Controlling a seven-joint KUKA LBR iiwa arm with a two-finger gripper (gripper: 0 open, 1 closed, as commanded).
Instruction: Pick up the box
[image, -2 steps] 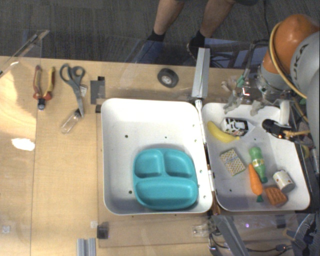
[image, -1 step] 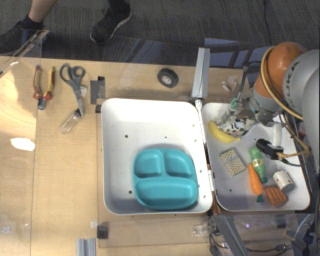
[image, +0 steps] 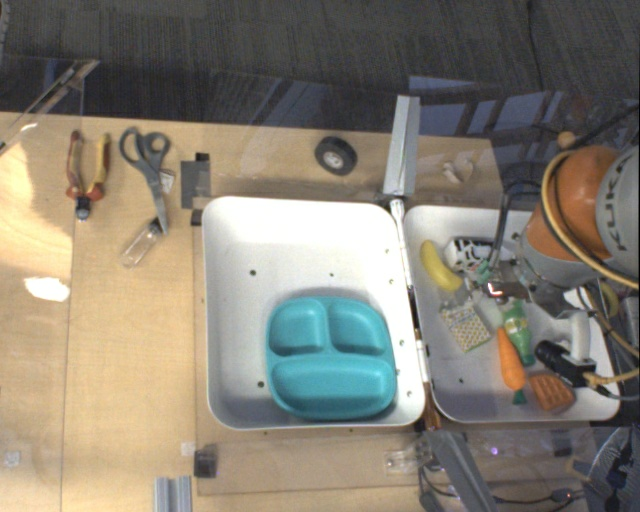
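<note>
Left bin: teal divided tray in near half, far half bare. Right bin: banana at far left, speckled box below it, lying flat near bin's centre-left; green bottle, carrot, brown waffle-like piece toward near right. Claw low over bin just beyond box; its state cannot be told, nothing seen held. Arm crowds right side. Surface: scissors, pliers, tape roll along far edge.

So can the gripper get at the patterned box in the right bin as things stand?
Probably yes. The box lies uncovered on the floor of the right bin, with the gripper close by, up and to its right. The green bottle and carrot beside it may crowd the grasp.
</note>
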